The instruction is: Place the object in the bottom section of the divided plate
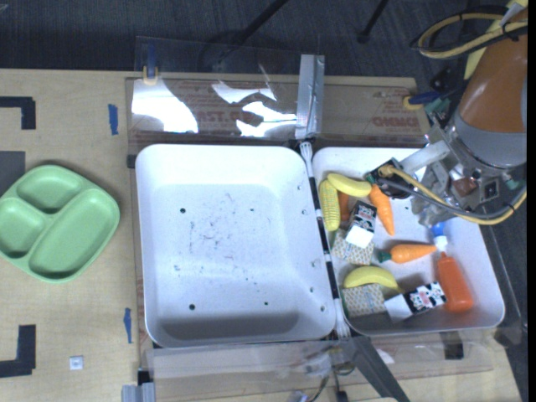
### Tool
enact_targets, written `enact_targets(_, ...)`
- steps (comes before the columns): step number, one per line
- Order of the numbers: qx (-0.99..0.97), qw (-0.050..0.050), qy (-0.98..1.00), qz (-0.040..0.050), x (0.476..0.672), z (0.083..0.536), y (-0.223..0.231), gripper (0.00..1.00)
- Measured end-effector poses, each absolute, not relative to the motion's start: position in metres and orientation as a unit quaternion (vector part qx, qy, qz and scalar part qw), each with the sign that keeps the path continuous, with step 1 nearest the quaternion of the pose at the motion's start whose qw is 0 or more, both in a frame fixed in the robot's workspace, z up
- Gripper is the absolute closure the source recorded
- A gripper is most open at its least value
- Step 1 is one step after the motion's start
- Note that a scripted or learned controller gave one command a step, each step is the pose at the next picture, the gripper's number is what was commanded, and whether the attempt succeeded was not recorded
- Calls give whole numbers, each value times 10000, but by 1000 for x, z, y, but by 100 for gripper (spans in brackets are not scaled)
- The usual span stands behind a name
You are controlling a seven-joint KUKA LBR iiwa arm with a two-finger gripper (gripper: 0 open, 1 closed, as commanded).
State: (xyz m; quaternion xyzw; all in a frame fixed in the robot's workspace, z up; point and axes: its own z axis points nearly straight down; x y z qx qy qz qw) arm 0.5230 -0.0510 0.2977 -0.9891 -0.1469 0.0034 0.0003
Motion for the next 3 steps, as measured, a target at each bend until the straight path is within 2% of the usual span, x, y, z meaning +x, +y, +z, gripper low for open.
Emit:
enact_targets(1, -9949, -16, -1010, 14, 521, 370, -4, 100)
enact_targets(2, -9927, -14, -1202, 12, 618, 352, 49, 100)
enact_targets(3, -9949, -16, -1012, 14, 621, 396, 31, 100)
